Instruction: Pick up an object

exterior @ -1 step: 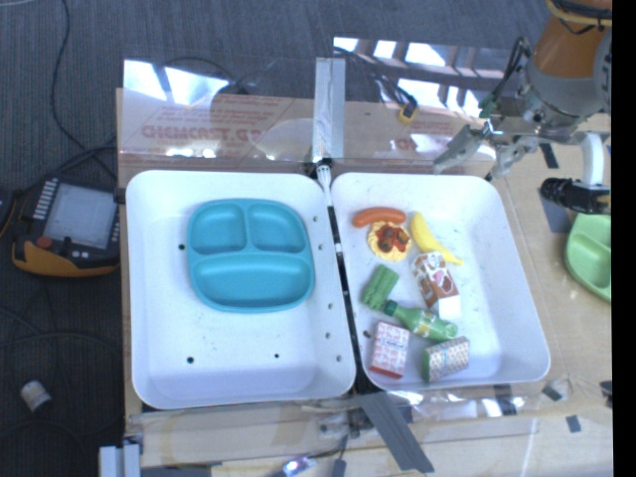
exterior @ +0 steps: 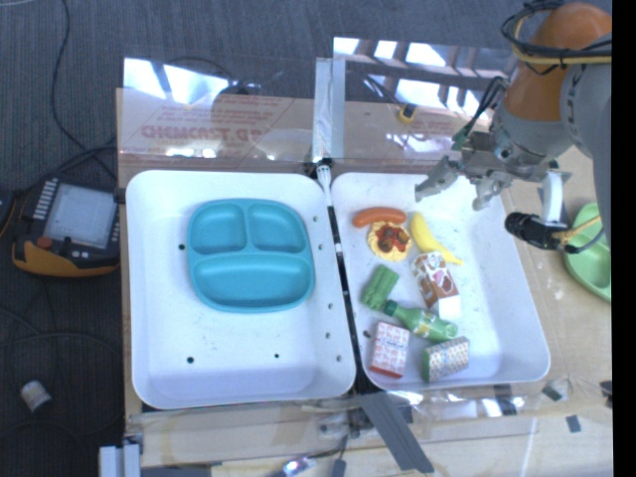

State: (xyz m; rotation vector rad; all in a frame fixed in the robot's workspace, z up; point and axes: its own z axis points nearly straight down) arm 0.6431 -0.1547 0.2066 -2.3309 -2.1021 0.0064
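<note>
Two white bins sit side by side on the bench. The left bin point(exterior: 159, 366) has a blue tray point(exterior: 248, 254) with three sections in it. The right bin point(exterior: 517, 336) is full of small toy foods and packs.

The gripper point(exterior: 455, 191) hangs over the top corner of the right bin, above the toys. Its two fingers point(exterior: 429, 189) are spread apart, and nothing is between them. So no toy has been picked up yet. The real job is still left to do.

The things it could take all lie in the right bin. A little orange sausage point(exterior: 380, 216) is near the top. Just under it is a round yellow and red piece that looks like pizza point(exterior: 389, 238). A yellow banana point(exterior: 428, 237) lies beside the pizza and is the toy nearest the fingers. Lower down are a green block point(exterior: 379, 286), a green bottle point(exterior: 422, 320), a red and white carton point(exterior: 435, 281), a red pack point(exterior: 389, 349) and a small can point(exterior: 445, 358) on its side.

I think the gripper must go down, close on one toy, and lift it. The toys lie close together, so it may bump a neighbour.
</note>
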